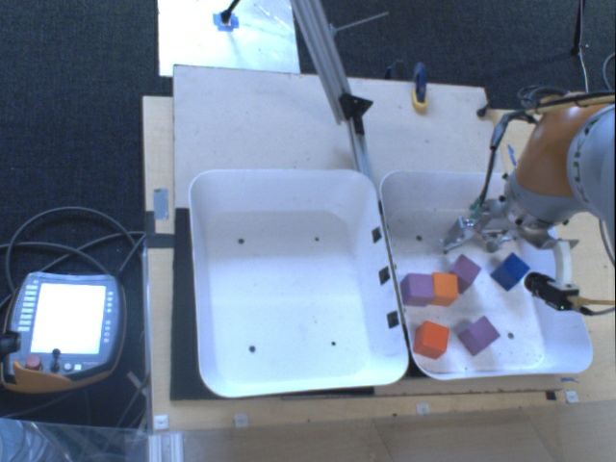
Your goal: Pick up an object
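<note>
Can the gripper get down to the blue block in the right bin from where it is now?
Probably yes. The gripper hangs over the right bin, and the blue block sits apart from the purple block, with nothing on top of it.

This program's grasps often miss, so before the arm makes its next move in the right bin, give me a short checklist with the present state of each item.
1. Objects within reach in the right white bin: ok, six small cubes lie there.
2. Gripper over that bin: ok, it sits near the bin's upper part.
3. Nothing already held: ok, no cube shows between the fingers.
4. Finger opening: cannot tell, too small and blurred.
5. An isolated target: ok, the blue cube stands apart.
6. Clustered cubes: not ok, the orange cube touches the purple cube beside it.
</note>
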Controlling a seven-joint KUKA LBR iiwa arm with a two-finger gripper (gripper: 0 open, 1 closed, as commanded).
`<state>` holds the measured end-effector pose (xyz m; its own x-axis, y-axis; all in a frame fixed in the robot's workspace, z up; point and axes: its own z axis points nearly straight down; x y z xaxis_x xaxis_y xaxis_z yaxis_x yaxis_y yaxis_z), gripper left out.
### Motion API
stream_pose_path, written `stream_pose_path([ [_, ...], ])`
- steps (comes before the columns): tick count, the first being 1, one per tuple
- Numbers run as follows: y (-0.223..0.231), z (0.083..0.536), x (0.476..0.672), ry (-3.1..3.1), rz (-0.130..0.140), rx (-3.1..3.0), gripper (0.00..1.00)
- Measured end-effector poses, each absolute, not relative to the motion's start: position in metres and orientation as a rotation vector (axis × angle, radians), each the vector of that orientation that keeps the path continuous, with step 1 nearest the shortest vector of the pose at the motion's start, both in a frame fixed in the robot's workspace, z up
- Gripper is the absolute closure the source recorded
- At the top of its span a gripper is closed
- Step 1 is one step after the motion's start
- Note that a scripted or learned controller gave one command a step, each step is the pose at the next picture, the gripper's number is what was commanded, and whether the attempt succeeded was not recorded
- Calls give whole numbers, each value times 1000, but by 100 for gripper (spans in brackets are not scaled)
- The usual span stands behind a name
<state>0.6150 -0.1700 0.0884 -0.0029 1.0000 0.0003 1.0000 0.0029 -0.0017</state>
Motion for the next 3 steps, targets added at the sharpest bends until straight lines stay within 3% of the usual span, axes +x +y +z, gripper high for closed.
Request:
stream_pose_path([
  [1,-171,102,617,-2229,-4,-2219,100],
  [3,-181,205,629,-2230,-6,-2222,100],
])
